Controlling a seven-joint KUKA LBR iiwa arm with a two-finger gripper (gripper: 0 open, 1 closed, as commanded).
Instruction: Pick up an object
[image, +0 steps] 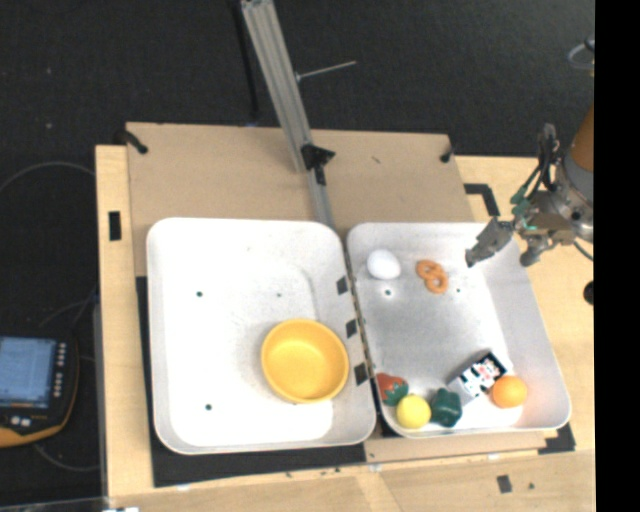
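My gripper (508, 248) hangs over the far right rim of the right bin (530, 310), its two fingers spread open with nothing between them. In that bin lie a white rounded object (382, 264) and an orange pretzel-shaped piece (432, 275) near the far side, left of the gripper. Along the near edge sit a red and green item (390, 385), a yellow ball (413, 410), a dark green block (446, 407), a small black and white box (480, 373) and an orange ball (509, 391).
The left bin (200, 270) holds a yellow bowl (304, 360) near its front right corner. A grey metal pole (285, 100) slants up from between the bins. A handheld pendant (35, 385) lies at the far left.
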